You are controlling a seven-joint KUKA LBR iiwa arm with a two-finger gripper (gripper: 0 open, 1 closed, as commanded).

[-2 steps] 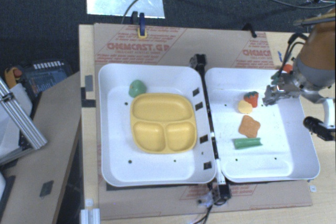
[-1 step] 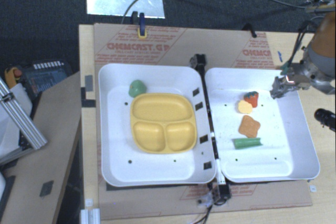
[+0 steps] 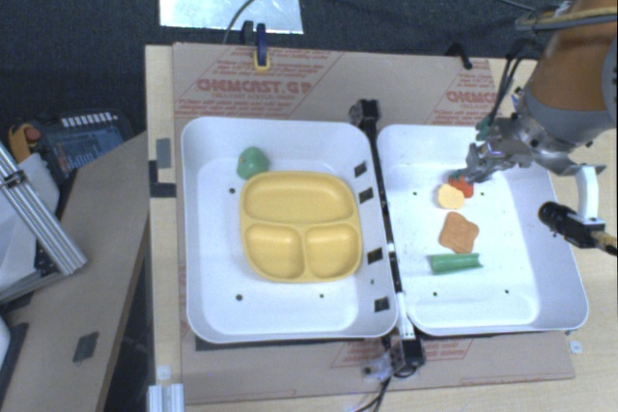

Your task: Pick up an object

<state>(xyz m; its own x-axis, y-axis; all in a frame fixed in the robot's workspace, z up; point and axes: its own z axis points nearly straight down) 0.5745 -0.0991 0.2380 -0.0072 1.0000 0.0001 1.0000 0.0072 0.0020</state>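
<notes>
My gripper (image 3: 475,171) hangs low over the upper middle of the right bin (image 3: 541,304). Just below its tip lies a small red piece (image 3: 465,189), touching a round yellow piece (image 3: 449,198). I cannot tell whether the gripper touches the red piece. Nearer the front of the same bin lie a tan square cracker (image 3: 459,233) and a green stick (image 3: 454,261).
The left bin (image 3: 208,304) holds a yellow divided plate (image 3: 297,236) and a green ball (image 3: 253,161) at its far left corner. A black divider (image 3: 379,217) runs between the bins. A black part of the arm (image 3: 570,222) juts over the right bin's right side.
</notes>
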